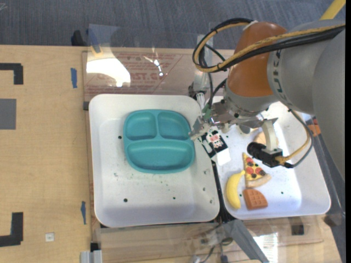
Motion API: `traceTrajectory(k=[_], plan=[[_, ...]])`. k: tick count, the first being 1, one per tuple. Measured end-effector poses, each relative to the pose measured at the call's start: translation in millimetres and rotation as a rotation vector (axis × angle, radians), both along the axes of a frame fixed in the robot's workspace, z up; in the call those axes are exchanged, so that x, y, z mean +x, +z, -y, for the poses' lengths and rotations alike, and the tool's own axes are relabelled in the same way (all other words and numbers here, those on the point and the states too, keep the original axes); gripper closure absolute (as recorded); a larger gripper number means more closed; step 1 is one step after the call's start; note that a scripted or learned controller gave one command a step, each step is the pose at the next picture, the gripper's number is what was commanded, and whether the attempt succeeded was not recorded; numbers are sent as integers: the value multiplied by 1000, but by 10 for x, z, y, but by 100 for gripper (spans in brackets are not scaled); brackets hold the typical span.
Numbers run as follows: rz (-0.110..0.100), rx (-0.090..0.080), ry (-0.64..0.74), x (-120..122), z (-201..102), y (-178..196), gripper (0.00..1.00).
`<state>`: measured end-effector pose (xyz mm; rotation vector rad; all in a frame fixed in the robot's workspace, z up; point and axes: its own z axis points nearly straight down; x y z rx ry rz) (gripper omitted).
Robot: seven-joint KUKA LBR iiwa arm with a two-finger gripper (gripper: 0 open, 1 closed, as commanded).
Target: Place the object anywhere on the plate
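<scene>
A teal plate (pixel 159 141) with three compartments lies in the left white bin (pixel 109 190). My gripper (pixel 204 129) hangs over the divide between the two bins, just off the plate's right rim. The wrist and its fittings cover the gripper's tip, so whether anything is in it is hidden. In the right bin (pixel 307 193) lie a yellow banana (pixel 234 190), a toy pizza slice (pixel 254 170) and a brown waffle piece (pixel 255 199), all clustered toward the front left. A pale tan item (pixel 260 138) lies partly under the arm.
The arm's grey body and orange band (pixel 258 53) span the right bin's back half. A clear plastic sheet (pixel 137 73) lies behind the left bin. Bare bin floor surrounds the plate in front and to the left.
</scene>
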<state>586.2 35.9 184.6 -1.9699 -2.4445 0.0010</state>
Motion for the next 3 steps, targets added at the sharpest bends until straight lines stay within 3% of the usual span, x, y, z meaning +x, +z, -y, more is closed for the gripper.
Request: traceTrajectory(k=[3], plan=[[0, 0, 0, 0, 0, 0, 0]])
